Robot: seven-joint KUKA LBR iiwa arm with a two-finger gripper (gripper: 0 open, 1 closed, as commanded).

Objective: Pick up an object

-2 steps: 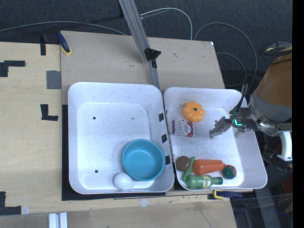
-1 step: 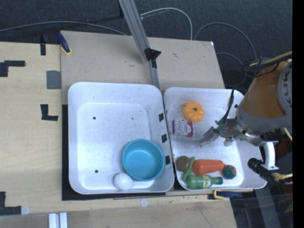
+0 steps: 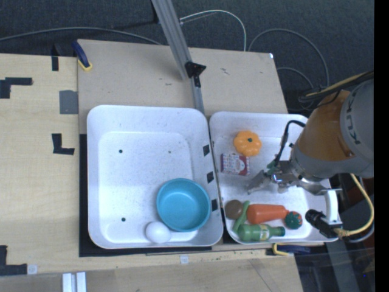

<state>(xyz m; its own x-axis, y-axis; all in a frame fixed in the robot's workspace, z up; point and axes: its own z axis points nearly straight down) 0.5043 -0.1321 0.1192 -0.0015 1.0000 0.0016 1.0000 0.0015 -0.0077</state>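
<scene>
My gripper (image 3: 258, 184) hovers above the carrot (image 3: 267, 212), fingers seemingly spread, holding nothing; I should centre over it before descending.

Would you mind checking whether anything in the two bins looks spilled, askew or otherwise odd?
Nothing looks spilled or damaged. The blue bowl sits upright in the left bin with a white ball beside it. In the right bin, the carrot and green bottle lie crowded along the near edge, which seems ordinary clutter.
</scene>
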